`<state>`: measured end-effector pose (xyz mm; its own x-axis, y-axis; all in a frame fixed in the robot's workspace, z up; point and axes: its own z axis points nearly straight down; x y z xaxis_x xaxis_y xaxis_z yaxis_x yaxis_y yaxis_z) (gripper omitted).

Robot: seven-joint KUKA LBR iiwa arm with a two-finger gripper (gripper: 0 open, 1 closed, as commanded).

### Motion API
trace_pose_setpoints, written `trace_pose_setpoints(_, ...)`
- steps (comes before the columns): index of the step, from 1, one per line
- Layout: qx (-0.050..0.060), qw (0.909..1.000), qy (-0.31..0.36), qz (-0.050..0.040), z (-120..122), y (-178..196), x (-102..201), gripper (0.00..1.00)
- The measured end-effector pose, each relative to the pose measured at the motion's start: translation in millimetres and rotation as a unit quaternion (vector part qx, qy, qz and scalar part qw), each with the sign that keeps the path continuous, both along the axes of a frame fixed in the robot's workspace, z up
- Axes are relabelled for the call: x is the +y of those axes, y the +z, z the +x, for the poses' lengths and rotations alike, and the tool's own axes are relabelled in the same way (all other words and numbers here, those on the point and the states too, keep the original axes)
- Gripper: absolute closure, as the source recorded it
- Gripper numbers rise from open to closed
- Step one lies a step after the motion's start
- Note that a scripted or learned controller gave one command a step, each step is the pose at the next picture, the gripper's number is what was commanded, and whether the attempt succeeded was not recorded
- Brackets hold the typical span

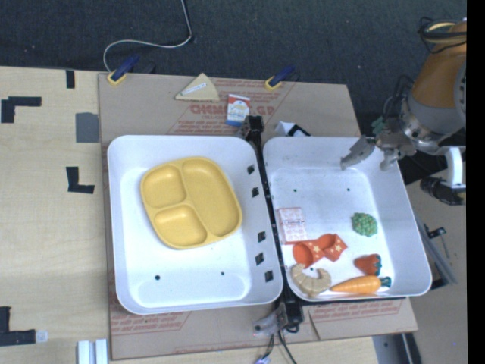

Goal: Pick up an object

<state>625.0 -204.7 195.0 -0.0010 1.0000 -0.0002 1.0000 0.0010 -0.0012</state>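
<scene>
Claw [369, 156]: spread, nothing held, at right bin [318, 165] far edge.
Toy carrot [356, 284]: near edge; judged light, rigid, slippery; best gripped mid-body.

Two shallow white bins sit side by side on a brown cardboard sheet [318, 97] laid over a pale wooden bench [45, 226]. The left bin [129, 279] holds a yellow three-compartment plastic plate [190, 201]. The right bin [318, 173] holds a small white-and-red printed packet [292, 223], a red toy piece [320, 247], a green broccoli-like toy [364, 224], a small red pepper-like toy [368, 264], an orange toy carrot [356, 284] and a beige curled toy [311, 280], all clustered in its near half. The grey two-finger gripper [373, 155] hangs over the far right corner of that bin, its fingers spread apart with nothing between them. A small red-and-white carton [238, 110] stands beyond the bins.
</scene>
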Motion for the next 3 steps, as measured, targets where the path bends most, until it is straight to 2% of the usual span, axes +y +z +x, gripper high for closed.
trace_pose_setpoints(1, 0.002, 1.0000, -0.001, 0.0003, -65, -87, -19, 0.00)
trace_pose_setpoints(2, -0.004, 1.0000, 0.000, -0.0018, -82, -108, -15, 0.00)
trace_pose_setpoints(3, -0.004, 1.0000, 0.001, -0.0004, 2, -108, 41, 0.00)
